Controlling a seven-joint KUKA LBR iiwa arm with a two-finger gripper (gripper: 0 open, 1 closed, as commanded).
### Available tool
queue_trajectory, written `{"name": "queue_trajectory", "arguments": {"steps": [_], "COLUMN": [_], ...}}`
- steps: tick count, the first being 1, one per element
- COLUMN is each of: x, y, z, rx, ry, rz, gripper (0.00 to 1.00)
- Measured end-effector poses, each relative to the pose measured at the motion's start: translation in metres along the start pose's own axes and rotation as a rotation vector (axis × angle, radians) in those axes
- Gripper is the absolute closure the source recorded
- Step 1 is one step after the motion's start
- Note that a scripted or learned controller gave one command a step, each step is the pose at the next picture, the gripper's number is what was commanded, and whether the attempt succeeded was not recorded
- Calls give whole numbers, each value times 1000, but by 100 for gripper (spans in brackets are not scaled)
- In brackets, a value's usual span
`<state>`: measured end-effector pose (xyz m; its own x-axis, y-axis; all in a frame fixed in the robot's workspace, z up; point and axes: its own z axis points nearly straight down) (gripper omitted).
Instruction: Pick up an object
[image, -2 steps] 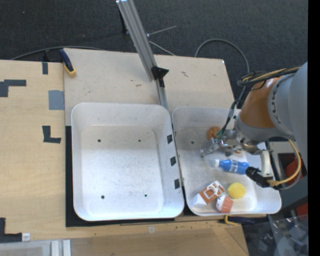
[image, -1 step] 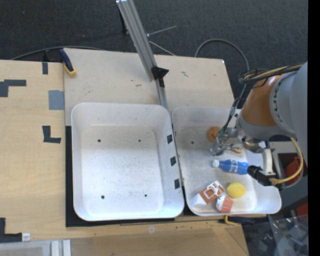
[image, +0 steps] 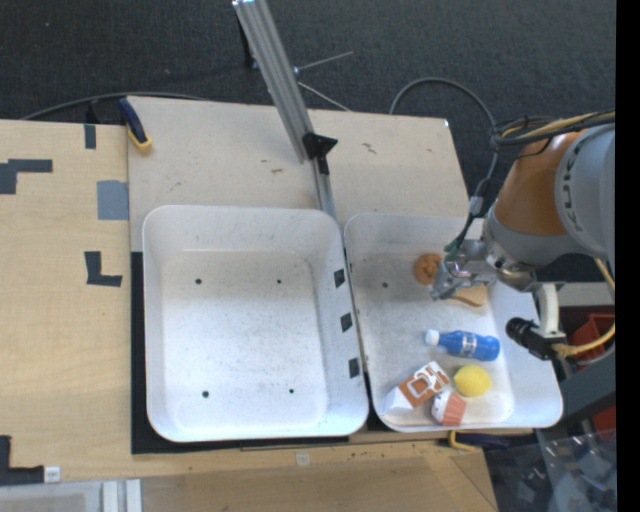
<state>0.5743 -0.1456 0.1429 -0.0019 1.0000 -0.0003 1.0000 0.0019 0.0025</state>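
Right bin (image: 372, 300), upper half: a small round brown cookie-like lump (image: 428, 267) sits beside a tan wedge-shaped piece (image: 472, 296), and the gripper (image: 450, 283) is down among them, low over the bin floor. That pair looks like the target here, since the tool sits right between the two. Whether the fingers are spread or closed, I cannot tell; the metal tip is small and dark against the clutter, and nothing is clearly seen clamped in it.

Further down the same bin, well apart from the tool, lie a blue plastic bottle with a white cap (image: 464, 344), a yellow lemon-shaped ball (image: 473, 380) and an orange-and-white carton (image: 428, 387), bunched toward the near corner. The left bin (image: 160, 300) sits just beside, on the table (image: 60, 300).

The grey arm with its orange band (image: 540, 195) comes in from the right, wrist bent steeply downward, so the tool points almost straight at the bin floor.
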Motion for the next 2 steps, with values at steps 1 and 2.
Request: {"name": "queue_trajectory", "arguments": {"steps": [1,2], "x": [-3,-2], "y": [0,1], "z": [-43,-75], "rx": [-1,0], "ry": [-1,0], "rz": [0,0], "gripper": [100,100]}}
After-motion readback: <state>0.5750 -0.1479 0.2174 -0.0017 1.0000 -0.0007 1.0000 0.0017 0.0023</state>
